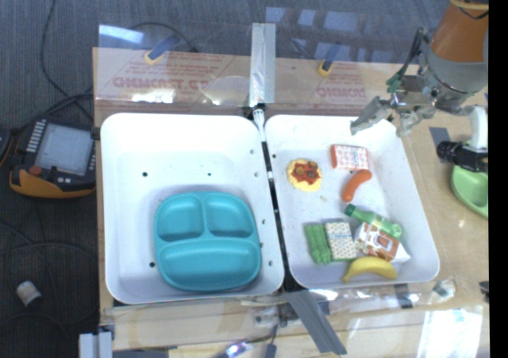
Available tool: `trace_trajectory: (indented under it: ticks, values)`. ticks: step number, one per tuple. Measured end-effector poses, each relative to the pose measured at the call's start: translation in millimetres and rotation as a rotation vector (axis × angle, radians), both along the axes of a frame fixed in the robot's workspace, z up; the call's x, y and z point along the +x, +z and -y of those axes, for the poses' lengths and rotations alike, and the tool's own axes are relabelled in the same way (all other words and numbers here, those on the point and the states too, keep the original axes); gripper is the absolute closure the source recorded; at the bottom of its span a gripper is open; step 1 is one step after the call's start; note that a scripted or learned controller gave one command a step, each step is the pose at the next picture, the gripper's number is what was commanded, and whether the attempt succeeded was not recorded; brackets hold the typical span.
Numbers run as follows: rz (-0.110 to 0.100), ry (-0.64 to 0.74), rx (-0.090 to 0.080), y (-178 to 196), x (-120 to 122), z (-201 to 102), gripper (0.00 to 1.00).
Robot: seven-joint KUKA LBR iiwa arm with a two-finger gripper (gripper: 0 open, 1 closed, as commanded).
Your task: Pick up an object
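Claw: gripper (379,117) hangs over the right bin's far rim at about one o'clock of that bin; its two fingers look spread apart with nothing between them, so I read it as released and empty.
Arm: grey body with the orange band (464,27), coming in from three o'clock, wrist tilted down toward the bin.
Right bin (418,190): holds all the loose pieces.
Nearest candidates: a red-and-white packet (350,157) at about seven o'clock from the claw, near but apart from it; an orange sausage-like piece (356,183) just beyond at six o'clock of the packet.
Centre of that bin: a small round pizza toy (305,174), standing clear of the rest.
Near corner, five o'clock: a crowded heap, with a green bottle (373,222), a green block (317,243), a small carton (376,241) and a banana (369,269) touching or overlapping.
Left bin (119,190): a teal divided tray (208,239) at its six o'clock.
Progress: nothing lifted yet, as far as I can see; every piece lies on the bin floor.
Left to do: choose a piece, come down over it, close on it and raise it. The packet or the pizza looks easiest to me, since each lies apart.
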State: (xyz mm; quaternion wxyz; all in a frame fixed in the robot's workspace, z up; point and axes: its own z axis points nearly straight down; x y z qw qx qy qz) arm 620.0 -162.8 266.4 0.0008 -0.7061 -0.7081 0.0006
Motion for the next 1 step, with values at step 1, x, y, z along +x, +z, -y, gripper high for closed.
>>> trace_trajectory:
  ticks: [1]
  values:
    - [-0.002, 0.036, -0.003, -110.0, -5.8, 42.8, 0.0]
